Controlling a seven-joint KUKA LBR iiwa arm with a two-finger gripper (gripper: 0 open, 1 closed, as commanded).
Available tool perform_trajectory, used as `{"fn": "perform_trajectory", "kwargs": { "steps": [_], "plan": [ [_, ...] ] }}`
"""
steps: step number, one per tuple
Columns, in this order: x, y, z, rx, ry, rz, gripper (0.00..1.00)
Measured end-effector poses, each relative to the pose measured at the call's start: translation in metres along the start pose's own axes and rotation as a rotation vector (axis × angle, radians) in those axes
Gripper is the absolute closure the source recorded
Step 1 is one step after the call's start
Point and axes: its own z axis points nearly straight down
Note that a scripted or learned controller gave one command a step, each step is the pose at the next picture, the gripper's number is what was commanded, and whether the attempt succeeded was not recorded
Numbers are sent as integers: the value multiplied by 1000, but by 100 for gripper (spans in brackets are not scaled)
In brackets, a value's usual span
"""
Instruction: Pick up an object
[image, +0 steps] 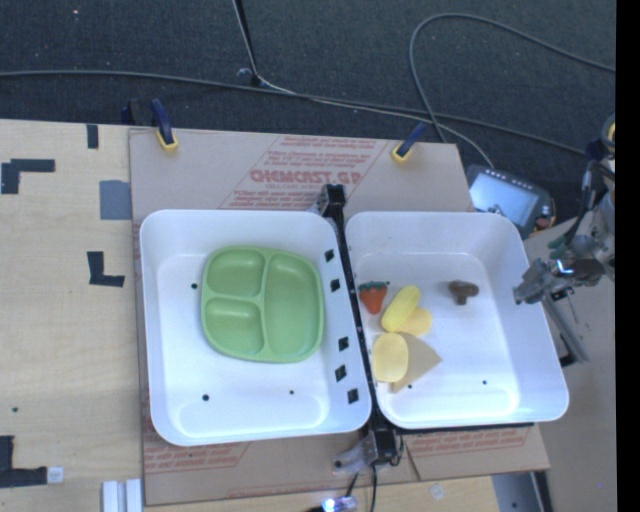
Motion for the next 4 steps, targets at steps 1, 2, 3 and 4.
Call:
{"fn": "perform_trajectory", "kwargs": {
  "steps": [1,2,3,4],
  "plan": [
    [50,13,16,5,2,-3,100],
    [106,24,29,5,2,-4,100],
    [155,39,41,6,2,-4,100],
    [199,46,39,5,3,-4,100]
  ]
}}
